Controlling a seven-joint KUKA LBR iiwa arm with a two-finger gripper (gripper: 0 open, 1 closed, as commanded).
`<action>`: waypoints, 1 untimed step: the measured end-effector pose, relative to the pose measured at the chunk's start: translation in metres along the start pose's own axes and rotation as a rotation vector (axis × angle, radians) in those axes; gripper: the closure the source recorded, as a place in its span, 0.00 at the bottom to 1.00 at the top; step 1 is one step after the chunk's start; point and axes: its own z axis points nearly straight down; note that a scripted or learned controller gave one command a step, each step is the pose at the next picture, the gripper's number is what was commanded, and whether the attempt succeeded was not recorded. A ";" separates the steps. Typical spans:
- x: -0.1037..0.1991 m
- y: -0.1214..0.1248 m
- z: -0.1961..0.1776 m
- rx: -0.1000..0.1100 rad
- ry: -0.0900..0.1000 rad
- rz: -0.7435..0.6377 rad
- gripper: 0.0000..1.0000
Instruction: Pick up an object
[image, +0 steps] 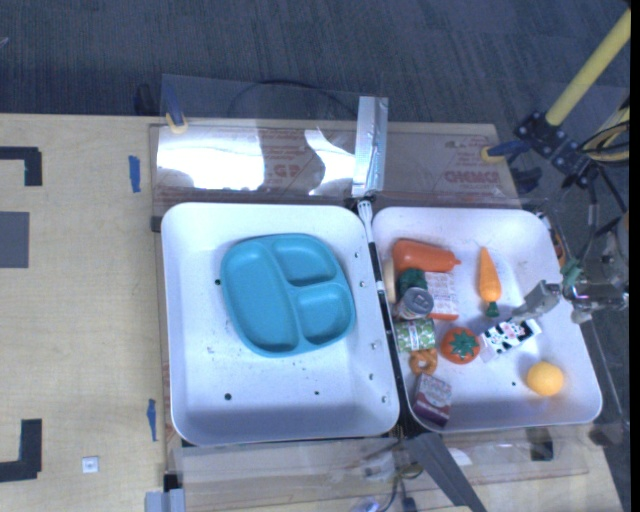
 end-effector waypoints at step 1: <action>0.013 0.052 0.078 0.009 0.002 -0.032 0.00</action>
